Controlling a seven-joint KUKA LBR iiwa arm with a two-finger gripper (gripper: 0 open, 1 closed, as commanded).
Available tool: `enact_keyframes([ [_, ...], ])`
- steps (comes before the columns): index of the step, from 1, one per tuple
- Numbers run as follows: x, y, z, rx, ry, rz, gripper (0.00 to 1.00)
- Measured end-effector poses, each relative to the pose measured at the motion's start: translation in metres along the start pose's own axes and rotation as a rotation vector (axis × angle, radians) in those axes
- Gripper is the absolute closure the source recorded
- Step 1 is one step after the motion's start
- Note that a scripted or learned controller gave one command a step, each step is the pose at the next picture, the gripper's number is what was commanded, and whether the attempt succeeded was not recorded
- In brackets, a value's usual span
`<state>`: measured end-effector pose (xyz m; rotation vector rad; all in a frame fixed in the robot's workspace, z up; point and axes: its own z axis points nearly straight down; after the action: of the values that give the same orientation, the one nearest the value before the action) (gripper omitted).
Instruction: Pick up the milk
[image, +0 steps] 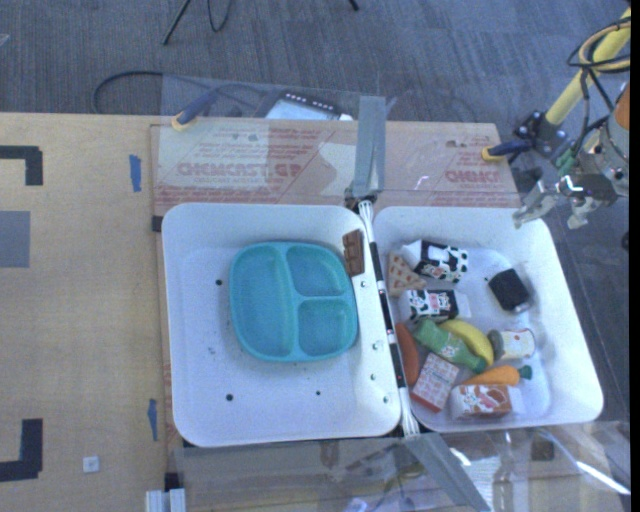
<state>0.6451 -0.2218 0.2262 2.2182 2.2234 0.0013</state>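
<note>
My claw (560, 200) hung over the right bin's (575, 330) far right corner; whether it was wide or narrow, I could not tell. The milk (441, 262) lay at that bin's far left, beside a waffle (402, 272).

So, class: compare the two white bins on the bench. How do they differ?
The left white bin bears one turquoise divided plate, lying flat, with much bare floor around it; the right white bin holds many small things crowded together, among them a yellow banana and a black block. Both are shallow, white and round-cornered.
</note>
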Motion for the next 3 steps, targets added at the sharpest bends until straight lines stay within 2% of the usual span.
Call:
enact_keyframes([
  [1, 0.000, 0.001, -0.012, -0.004, -0.003, -0.003, 1.00],
  [2, 0.007, 0.023, 0.034, -0.001, -0.001, -0.219, 1.00],
  [3, 0.059, 0.023, 0.013, -0.001, 0.000, -0.452, 1.00],
])
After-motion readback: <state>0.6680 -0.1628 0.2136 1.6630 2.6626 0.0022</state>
